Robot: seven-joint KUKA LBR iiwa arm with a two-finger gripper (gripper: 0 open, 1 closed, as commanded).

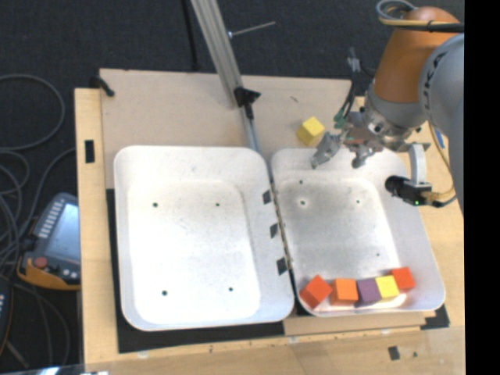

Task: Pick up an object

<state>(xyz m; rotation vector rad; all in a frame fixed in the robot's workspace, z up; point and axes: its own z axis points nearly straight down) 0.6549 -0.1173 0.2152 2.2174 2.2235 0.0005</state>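
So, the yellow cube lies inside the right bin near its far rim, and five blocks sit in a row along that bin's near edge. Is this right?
Not quite. The camera view shows the yellow cube on the bench, outside the right bin, just beyond its far rim. The rest holds: five blocks sit in a row along that bin's near edge.

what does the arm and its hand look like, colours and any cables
The arm is rounded grey with a broad orange band above the wrist. A pale cable loop sits on top. The hand is a small grey metal unit with two short fingers and green bits beside it.
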